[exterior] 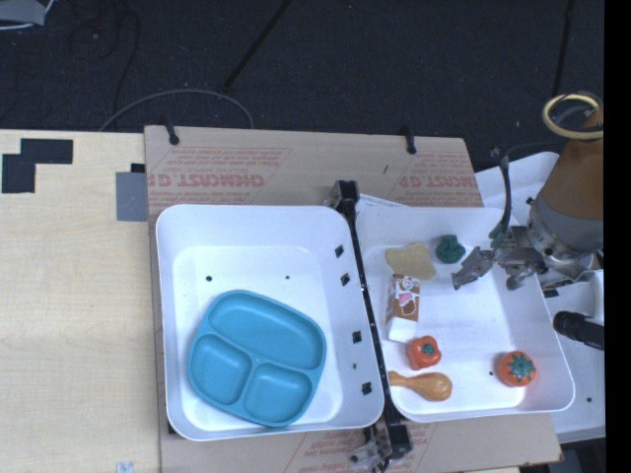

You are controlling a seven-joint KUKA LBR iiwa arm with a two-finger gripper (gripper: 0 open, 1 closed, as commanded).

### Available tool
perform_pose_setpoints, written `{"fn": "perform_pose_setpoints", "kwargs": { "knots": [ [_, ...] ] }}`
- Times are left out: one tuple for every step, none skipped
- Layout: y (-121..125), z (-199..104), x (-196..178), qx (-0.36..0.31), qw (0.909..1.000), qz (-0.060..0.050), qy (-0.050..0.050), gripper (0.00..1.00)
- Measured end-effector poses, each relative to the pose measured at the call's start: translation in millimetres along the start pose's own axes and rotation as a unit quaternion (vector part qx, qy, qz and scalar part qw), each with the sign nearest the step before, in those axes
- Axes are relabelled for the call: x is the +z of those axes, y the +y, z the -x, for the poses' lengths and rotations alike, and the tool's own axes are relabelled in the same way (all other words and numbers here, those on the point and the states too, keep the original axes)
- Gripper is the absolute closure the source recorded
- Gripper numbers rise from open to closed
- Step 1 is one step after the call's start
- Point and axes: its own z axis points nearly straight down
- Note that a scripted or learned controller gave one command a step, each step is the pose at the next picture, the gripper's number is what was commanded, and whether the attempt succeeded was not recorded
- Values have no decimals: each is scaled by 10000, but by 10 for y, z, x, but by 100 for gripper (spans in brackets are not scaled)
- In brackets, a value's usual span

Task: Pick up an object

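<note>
Toy tomato in right bin, claw apart

Dark carpeted floor crossed by black cables — below, pale wooden benchtop and printed cardboard sheet under even, flat light.

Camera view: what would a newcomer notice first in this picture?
First the big blue divided plate lying in the left bin. Next the small bright toys in the right bin: two orange-red tomatoes, near its front. The gripper hangs over the back right of that bin.
</note>
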Motion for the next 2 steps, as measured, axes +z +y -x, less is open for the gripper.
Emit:
{"fn": "perform_pose_setpoints", "kwargs": {
  "knots": [
    [30,1,-68,-11,10000,63,-12,0],
    [-32,-90,507,-9,10000,34,-4,0]
  ]
}}
